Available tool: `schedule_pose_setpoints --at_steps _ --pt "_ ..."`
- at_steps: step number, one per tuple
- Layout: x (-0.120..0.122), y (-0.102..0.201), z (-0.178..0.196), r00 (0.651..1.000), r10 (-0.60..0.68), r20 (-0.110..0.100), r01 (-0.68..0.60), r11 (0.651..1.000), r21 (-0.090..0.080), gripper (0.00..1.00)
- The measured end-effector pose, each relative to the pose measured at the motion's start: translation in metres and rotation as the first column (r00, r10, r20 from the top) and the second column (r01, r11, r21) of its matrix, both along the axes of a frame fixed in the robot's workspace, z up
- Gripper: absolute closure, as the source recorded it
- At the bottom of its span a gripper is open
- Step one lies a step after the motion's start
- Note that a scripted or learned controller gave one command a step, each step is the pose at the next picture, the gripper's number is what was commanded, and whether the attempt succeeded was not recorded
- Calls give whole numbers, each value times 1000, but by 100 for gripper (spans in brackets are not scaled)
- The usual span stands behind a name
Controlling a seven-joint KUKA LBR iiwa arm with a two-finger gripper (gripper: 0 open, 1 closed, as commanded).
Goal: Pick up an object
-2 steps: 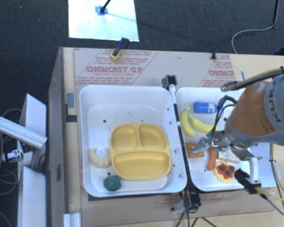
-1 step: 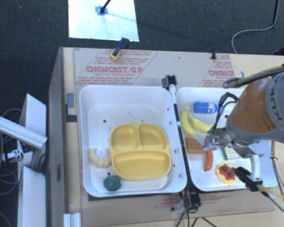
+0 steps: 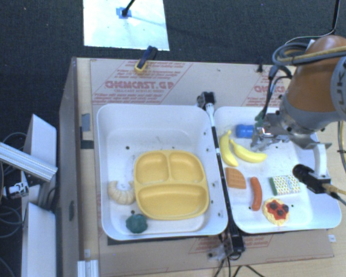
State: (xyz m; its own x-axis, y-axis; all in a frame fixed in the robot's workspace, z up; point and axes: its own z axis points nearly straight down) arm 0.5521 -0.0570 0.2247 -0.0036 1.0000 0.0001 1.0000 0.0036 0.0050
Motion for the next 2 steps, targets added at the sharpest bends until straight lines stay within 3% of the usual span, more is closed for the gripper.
schedule_pose_setpoints --at_steps 1,2 --pt "-48 -71 -86 1000 -4 -5 4 1000 -1 100" --pt "-56 -64 -20 1000 -1 -1 1 1000 -1 100"
